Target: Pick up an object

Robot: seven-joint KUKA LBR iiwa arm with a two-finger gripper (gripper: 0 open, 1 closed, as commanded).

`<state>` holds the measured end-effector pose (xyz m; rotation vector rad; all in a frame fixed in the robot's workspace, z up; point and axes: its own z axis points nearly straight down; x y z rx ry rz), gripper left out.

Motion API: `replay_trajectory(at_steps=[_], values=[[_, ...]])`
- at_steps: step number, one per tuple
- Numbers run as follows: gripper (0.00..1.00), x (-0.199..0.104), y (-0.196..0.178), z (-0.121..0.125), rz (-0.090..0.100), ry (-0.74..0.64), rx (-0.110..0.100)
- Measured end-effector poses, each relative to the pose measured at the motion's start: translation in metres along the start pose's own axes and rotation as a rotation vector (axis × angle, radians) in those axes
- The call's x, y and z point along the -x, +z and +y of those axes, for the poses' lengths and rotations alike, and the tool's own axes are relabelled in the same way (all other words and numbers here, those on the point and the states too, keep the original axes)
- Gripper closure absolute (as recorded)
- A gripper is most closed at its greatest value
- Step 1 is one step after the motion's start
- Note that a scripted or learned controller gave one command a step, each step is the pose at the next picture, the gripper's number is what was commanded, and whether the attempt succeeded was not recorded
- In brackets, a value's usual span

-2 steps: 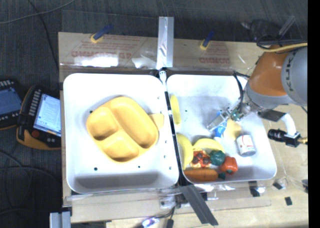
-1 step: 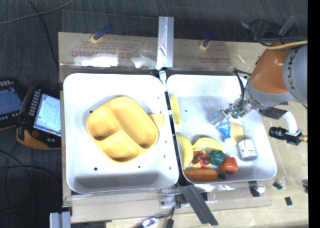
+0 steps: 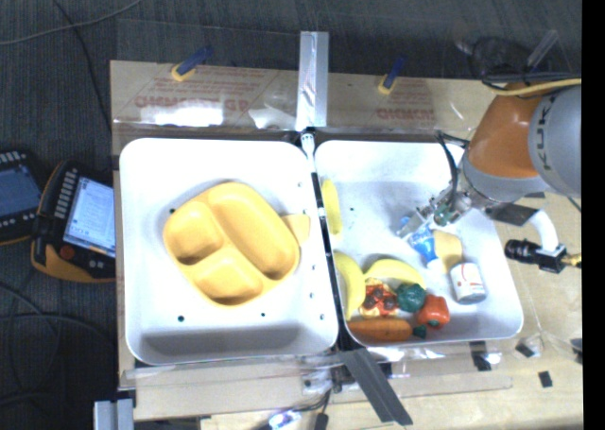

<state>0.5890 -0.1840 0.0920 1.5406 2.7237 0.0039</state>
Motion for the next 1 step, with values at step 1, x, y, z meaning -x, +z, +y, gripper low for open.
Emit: replay_trajectory(at_steps=[1], values=[[1.00,-0.0419,-0.1318,0.0457,0.007,0.044,-0.007]])
